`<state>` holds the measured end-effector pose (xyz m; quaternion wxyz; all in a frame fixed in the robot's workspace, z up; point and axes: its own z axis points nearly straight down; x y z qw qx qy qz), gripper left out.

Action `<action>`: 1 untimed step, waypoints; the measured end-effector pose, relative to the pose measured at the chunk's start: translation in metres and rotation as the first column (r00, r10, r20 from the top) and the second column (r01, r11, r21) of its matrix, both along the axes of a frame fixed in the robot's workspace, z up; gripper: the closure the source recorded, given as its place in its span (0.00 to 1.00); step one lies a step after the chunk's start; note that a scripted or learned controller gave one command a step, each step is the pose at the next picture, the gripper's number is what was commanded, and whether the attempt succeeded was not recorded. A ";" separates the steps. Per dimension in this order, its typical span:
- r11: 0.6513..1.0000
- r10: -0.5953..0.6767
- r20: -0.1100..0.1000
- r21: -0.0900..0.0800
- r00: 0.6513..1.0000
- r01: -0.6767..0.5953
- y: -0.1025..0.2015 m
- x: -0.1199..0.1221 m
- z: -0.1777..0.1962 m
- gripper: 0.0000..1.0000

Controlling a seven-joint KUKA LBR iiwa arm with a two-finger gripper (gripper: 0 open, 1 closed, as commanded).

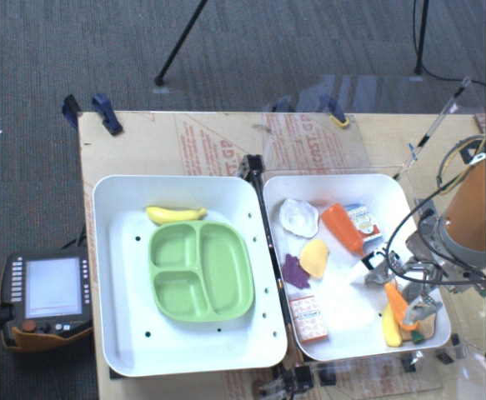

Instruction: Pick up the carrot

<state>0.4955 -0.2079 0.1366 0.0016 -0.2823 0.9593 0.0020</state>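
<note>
- The small orange carrot with a green stub [397, 305] lies in the right-hand shallow white bin [368, 187], near that bin's lower right corner, slanting from upper left down to lower right.
- A short yellow piece, perhaps a toy banana or corn cob [391, 330], lies just beside the carrot on its lower left, touching or nearly so; that crowding probably leaves little free room on that side.
- The grey two-finger pincer [403, 286] sits right over the carrot at the end of the grey arm with the orange band [469, 211], which comes in from the right, so the nearest bin corner is the easiest reach.
- Metal parts stand on both sides of the carrot, but I cannot tell whether the fingers are apart or pressed onto it; nothing shows the carrot lifted off the bin floor.
- By my reading the grasp is being attempted and the lift is not yet done.
- Further left in the same bin, well apart from the carrot, lie an orange bottle-shaped toy [343, 227], a white round shell-like piece [298, 217], a pale yellow wedge [314, 258], a purple leafy piece [293, 271] and a small red-and-white box [310, 318].
- The left white bin [109, 223] carries a green divided plastic plate [201, 271] and a yellow banana [176, 214], apart from the task.
- Both bins rest on the cardboard-covered counter [209, 140].
</note>
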 end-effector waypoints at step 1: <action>0.998 -0.057 -0.006 0.002 0.998 0.057 0.010 -0.009 -0.052 0.00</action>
